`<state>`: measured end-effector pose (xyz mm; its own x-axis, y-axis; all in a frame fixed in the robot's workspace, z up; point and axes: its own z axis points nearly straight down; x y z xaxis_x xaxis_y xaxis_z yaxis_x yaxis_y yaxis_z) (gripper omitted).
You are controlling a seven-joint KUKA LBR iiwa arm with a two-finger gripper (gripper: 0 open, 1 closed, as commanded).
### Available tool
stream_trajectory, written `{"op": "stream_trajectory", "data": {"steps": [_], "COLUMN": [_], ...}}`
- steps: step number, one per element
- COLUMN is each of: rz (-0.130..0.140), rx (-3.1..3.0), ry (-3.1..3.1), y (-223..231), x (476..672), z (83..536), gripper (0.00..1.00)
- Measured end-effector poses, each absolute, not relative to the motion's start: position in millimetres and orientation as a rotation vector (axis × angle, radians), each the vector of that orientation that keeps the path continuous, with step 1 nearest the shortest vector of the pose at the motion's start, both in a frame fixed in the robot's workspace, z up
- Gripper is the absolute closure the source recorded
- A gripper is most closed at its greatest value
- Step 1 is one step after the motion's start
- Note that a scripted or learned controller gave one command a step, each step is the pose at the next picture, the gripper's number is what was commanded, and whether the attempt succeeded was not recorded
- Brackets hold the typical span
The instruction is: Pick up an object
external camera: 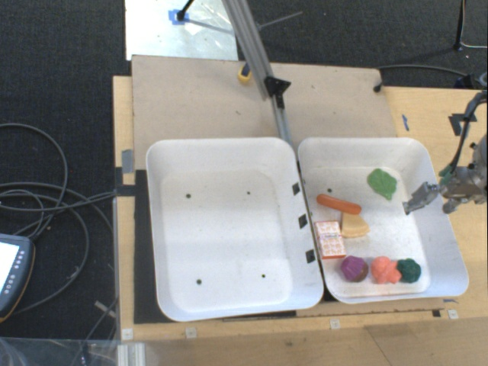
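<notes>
The right bin (pixel 358 142) holds several small items. A light green leafy piece (pixel 382 183) lies near its back right. An orange sausage shape (pixel 338 203), a yellow wedge (pixel 354 226) and a pink-and-white box (pixel 329 239) sit near the bin's left wall. Along the front lie a purple piece (pixel 353 268), a red-orange piece (pixel 385 271) and a dark green piece (pixel 409 270). My gripper (pixel 422 198) hangs over the bin's right side, just right of the leafy piece and apart from it. Nothing shows in its grasp.
The left bin (pixel 221 145) stands beside the right one, joined by black clips (pixel 302 221). A grey pole (pixel 255 44) slants across the bench back down to the bins' junction. Cables and a tablet (pixel 11 269) lie on the floor at left.
</notes>
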<state>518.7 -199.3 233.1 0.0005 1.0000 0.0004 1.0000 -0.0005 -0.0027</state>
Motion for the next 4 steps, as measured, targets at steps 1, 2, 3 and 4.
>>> {"op": "stream_trajectory", "data": {"steps": [1, 2, 3, 4], "rz": [0.002, 0.001, -0.003, -0.004], "rx": [-2.220, -2.217, -2.222, -2.223], "ry": [-2.220, -2.220, -2.226, -2.229], "y": [-203.5, -193.6, -195.3, -201.3], "x": [518.4, 521.4, 523.1, 524.0], "z": [190.4, 134.2, 148.4, 193.2], "gripper": [0.00, 0.00, 1.00, 1.00]}}
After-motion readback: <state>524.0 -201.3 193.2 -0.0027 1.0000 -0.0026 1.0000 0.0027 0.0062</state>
